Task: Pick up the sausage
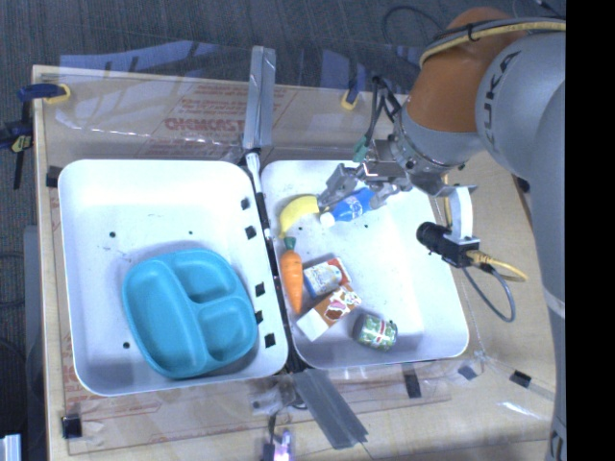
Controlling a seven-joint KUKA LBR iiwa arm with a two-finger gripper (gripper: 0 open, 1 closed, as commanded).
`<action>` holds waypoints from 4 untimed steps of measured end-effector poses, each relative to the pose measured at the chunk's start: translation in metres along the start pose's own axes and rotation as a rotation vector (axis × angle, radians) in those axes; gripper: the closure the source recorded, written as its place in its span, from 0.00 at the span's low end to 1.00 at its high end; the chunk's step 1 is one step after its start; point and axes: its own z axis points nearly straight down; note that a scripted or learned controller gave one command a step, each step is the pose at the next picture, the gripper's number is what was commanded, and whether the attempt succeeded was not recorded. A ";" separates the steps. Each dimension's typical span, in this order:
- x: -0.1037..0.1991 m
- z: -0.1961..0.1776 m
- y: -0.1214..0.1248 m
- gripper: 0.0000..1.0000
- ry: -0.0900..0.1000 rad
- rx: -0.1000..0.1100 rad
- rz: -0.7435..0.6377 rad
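My gripper (354, 188) hangs over the back of the right bin (423, 286), reaching in from the right. A blue-and-white bottle (350, 206) lies right under it, partly covered by it. Just left of the bottle sits a yellow banana (297, 212). Nearer the front, a reddish-brown and white packet (332, 308) lies beside an orange carrot (291, 277). From this angle I cannot tell whether any of these is the sausage.
A small printed carton (322, 277) and a green can (375, 331) lie in the right bin's front half. A blue divided plate (190, 310) sits in the left bin (106, 209). A black cable plug (444, 242) juts out beside the wrist.
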 end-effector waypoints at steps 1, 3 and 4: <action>-0.028 0.153 -0.017 0.00 -0.005 -0.006 -0.169; -0.076 0.160 -0.027 0.00 -0.002 -0.011 -0.391; -0.083 0.115 0.066 0.00 -0.004 -0.008 -0.481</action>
